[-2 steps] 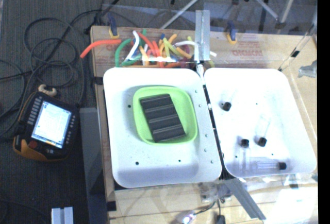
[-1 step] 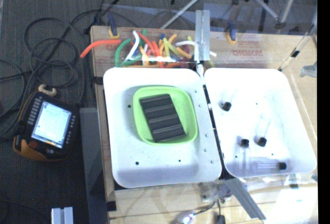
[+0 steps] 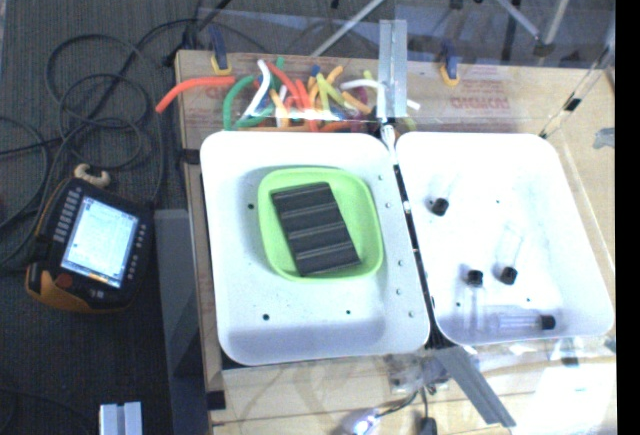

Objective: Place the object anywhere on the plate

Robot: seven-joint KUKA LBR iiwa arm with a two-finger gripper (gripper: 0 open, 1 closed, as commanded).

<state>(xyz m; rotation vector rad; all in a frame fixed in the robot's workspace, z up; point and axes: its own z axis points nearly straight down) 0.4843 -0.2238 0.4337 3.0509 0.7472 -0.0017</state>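
Lying flat on the green plate (image 3: 371, 223) is a dark block (image 3: 315, 228) with three broad ridges across its top. It sits near the middle of the plate, turned a little off square, and a strip of green rim shows on every side of it. The plate rests in the left bin (image 3: 240, 323), closer to the bin's far and right walls than to its near edge.

The right bin (image 3: 560, 183) touches the left one along their shared edge. It holds several small clear tubes with black caps. One cap (image 3: 438, 206) lies toward the far left, and two more (image 3: 474, 276) (image 3: 508, 274) sit close together near the middle. A longer clear tube (image 3: 515, 322) lies on its side along the near wall, its black end pointing right.

Behind the bins, a tangle of coloured cords (image 3: 300, 95) in orange, green, white and yellow runs along the back of the wooden bench (image 3: 590, 123). An upright metal post (image 3: 393, 73) stands where the two bins meet. On the floor, left of the bench, a handheld controller (image 3: 92, 245) lies with its screen lit, and black cables (image 3: 90, 93) loop above it.
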